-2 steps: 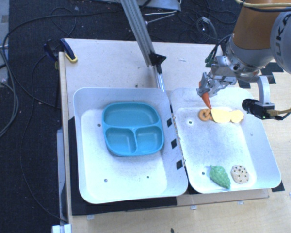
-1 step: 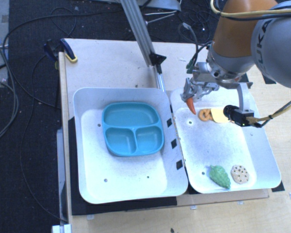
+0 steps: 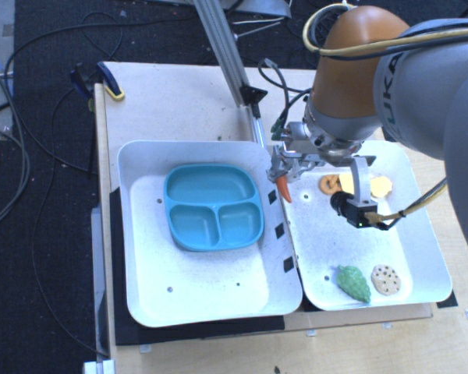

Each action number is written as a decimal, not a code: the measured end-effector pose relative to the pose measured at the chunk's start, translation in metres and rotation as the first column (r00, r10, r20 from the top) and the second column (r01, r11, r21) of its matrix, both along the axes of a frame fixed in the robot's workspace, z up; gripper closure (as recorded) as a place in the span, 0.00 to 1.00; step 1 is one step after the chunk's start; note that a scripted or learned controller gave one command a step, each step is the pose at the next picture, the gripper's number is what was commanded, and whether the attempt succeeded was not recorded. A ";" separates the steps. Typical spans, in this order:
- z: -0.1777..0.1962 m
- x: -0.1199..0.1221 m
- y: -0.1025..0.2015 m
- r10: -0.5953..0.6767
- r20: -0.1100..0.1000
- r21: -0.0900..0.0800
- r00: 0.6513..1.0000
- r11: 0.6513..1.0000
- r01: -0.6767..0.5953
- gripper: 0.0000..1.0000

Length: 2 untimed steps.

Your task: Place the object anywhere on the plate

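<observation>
**End effector over bin divide, orange piece at its tips**

Arm (image 3: 390, 76) comes in from the right w/ orange band above wrist; end effector (image 3: 283, 179) sits low at the inner edge of the right bin (image 3: 421, 232), just beside the divide btwn the two bins; a small orange carrot-like piece (image 3: 285, 191) hangs at the fingertips, apparently pinched btwn them, fingers closed in on it; piece is tilted, lower end pointing toward bin floor. Blue plate (image 3: 214, 207), 3 compartments, lies in left bin (image 3: 140, 232), toward its upper half, well apart from the orange piece; plate's right rim near the divide. Right bin also has: round orange slice (image 3: 328, 184) and yellow piece (image 3: 380, 186) near the wrist, partly hidden by the end effector's black part; green leafy item (image 3: 354, 282) and choc-chip cookie (image 3: 385, 280) just beside each other at the near edge. Both bins on pale desk (image 3: 179, 104); cables on dark floor (image 3: 39, 68) at left.
</observation>
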<state>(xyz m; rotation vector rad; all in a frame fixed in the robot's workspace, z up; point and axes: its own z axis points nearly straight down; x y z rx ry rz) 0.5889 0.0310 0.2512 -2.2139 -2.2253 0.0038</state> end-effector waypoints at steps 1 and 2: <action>-0.019 -0.024 0.053 0.001 -0.001 0.000 1.000 1.000 -0.001 1.00; -0.012 -0.039 0.098 0.002 0.002 0.001 1.000 1.000 -0.002 1.00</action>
